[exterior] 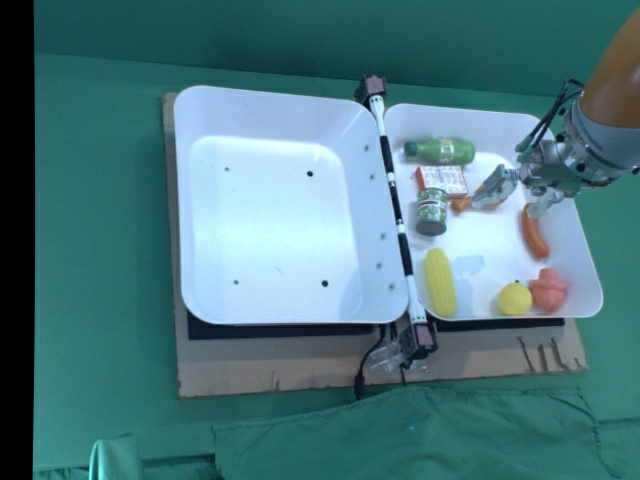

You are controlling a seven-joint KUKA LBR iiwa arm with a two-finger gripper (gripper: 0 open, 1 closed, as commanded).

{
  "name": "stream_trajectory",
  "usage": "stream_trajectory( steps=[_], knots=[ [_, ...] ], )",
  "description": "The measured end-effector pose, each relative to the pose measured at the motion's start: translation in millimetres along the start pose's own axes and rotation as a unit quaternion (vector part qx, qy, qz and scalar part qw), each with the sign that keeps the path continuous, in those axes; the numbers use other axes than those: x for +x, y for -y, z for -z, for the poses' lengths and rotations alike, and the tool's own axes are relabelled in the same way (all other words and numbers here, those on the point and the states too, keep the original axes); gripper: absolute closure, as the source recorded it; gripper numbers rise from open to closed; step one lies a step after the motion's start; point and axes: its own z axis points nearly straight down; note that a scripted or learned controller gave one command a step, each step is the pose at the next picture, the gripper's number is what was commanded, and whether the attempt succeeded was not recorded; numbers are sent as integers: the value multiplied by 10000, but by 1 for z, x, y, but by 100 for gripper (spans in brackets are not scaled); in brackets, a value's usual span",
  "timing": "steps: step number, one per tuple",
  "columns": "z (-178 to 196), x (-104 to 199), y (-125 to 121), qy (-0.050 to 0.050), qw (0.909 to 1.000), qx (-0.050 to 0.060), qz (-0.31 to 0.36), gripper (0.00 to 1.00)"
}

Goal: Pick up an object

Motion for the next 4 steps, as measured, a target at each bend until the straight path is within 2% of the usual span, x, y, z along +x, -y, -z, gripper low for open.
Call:
stream_trajectory(
  steps=[1,2,3,4],
  knots=[
    [0,0,0,0,10000,0,0,0],
    [-40,-2,0,-1,10000,15,-3,0],
    [-100,-4,7,-6,10000,30,-6,0],
    [-127,-5,4,2,10000,-25,-1,0]
  ],
)
